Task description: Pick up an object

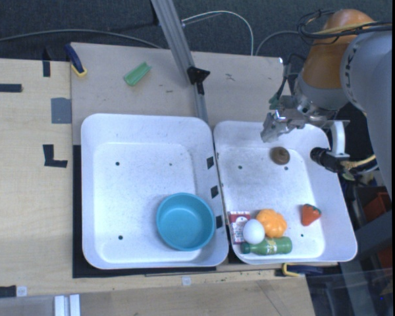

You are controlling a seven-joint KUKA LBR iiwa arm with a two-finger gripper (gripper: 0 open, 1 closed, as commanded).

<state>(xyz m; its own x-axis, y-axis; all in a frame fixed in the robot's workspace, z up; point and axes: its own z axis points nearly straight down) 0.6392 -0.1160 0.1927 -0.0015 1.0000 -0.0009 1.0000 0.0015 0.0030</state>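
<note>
Hovered two-finger metal gripper point(272, 128) just above small brown round object point(280, 155); finger state impossible to tell; descent needed next

One fixed overhead camera looks slantwise down on both bins point(85, 176).

Two shallow white plastic bins: the left bin point(105, 176) holds a round blue plastic bowl point(185, 221). In the right bin point(329, 242), a small brown disc point(280, 155) lies farthest from the bowl; a white egg point(253, 232), an orange fruit point(272, 222), a green bottle point(270, 246), a red-and-white carton point(238, 224) and a red strawberry-like toy point(309, 214) lie nearer. A green block point(137, 74) rests on the tan bench point(26, 176).
</note>
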